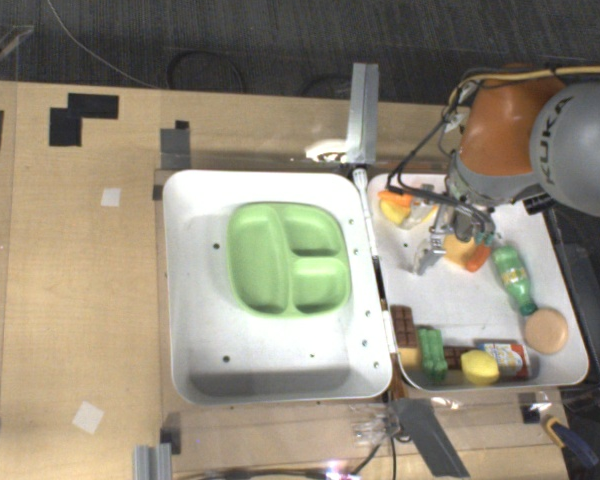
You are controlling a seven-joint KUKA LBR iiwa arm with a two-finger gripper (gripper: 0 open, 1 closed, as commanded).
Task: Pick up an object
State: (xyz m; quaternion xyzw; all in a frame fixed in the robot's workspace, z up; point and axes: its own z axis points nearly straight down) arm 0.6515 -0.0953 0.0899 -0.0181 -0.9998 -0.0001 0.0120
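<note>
Across the bench stand two shallow white bins side by side. Lying in the left bin (195, 368) is a green divided tray (286, 258), with one long compartment on its left and two smaller ones on its right, set near the bin's middle. Crowding the right bin (572, 358) are small toy foods: an orange and yellow piece (395, 208) in the far left corner, a green bottle (512, 278) lying tilted toward the right wall, a round tan disc (546, 330) just below it, and along the near wall a brown chocolate bar (404, 326), a green block (432, 353), a yellow lemon (480, 366) and a small red-labelled box (507, 353). Over the far part of this bin the gripper (452, 238) hangs from the grey arm (570, 138). An orange object (472, 256) lies just beside the fingers, partly hidden by them; its shape is unclear, and whether the fingers are spread or closed on it I cannot tell.
</note>
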